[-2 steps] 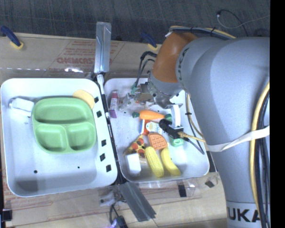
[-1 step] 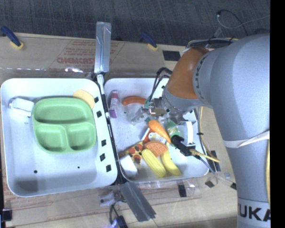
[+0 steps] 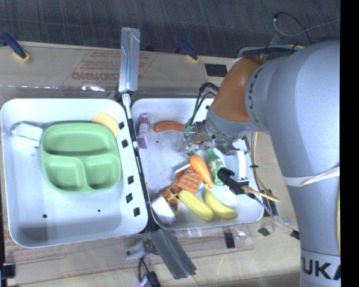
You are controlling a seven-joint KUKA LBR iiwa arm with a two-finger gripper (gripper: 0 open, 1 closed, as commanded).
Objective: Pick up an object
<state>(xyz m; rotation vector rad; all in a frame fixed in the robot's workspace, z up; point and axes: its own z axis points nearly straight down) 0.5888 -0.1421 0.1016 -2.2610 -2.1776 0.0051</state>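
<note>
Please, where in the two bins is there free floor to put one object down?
Left bin: bare floor below the green tray, along the near wall. Right bin: a bare strip between the purple bottle and the carrot. Crowded: near corner with corn and banana.

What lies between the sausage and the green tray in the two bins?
In the camera view, between the sausage and the green tray stand a small purple bottle, the bins' adjoining walls, and a yellow piece at the tray's corner.
</note>
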